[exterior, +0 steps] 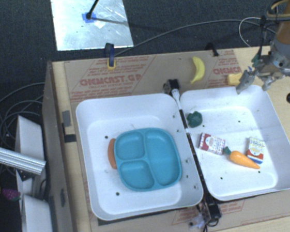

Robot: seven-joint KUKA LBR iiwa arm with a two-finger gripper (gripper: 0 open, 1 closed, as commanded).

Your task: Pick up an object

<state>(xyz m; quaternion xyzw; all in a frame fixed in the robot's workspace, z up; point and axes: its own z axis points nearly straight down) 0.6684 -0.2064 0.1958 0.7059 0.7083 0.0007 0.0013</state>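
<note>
Lowest in the frame, the two white bins sit side by side on the bench point(129, 70), which is covered with a printed cardboard sheet. At the left, the left bin point(93, 144) holds a blue divided plate point(147, 158) with an orange-brown sausage-like piece point(111, 153) tucked against its left edge. At the right, the right bin point(280, 139) holds four small things: a dark green lump point(194, 117) near its upper left corner, a small red-and-white packet point(211, 144) toward the middle, a toy carrot point(241, 158) lower and to the right of that, and a small white carton with red and yellow print point(255, 149) touching or just beside the carrot's right end. Outside the bins, on the cardboard at the upper middle, lies a yellow banana point(198, 69), and a small yellow block point(234, 79) lies near the right bin's upper rim. At the upper right of the frame the hand point(255, 81) hangs above the right bin's upper right corner, its two fingers spread apart with nothing between them. The carrot and carton lie well below it in the picture, the yellow block just to its left.
</note>
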